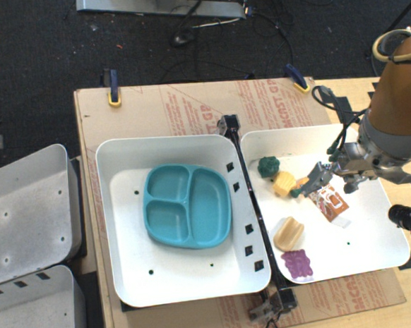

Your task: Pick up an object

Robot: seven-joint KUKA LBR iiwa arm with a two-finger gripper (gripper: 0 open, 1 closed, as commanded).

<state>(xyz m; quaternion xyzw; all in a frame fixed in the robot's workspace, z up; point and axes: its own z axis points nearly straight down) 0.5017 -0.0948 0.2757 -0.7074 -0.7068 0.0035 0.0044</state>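
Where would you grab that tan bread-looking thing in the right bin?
Probably across the narrow middle of the tan bread piece, coming straight down from above. It lies flat and elongated in the right bin, apart from the purple piece below it, so fingers could likely fit on both long sides.

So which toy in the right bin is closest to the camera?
The purple grapes, at the bin's near edge, below the tan bread.

Bench (186,101): brown board top with red printed lettering, 2 clamps on its far edge, 1 yellow-tipped (114,96), the other (298,80) toward the right. Directly on it, 2 shallow white bins side by side, left bin (125,223), right bin (368,253), inner walls touching.
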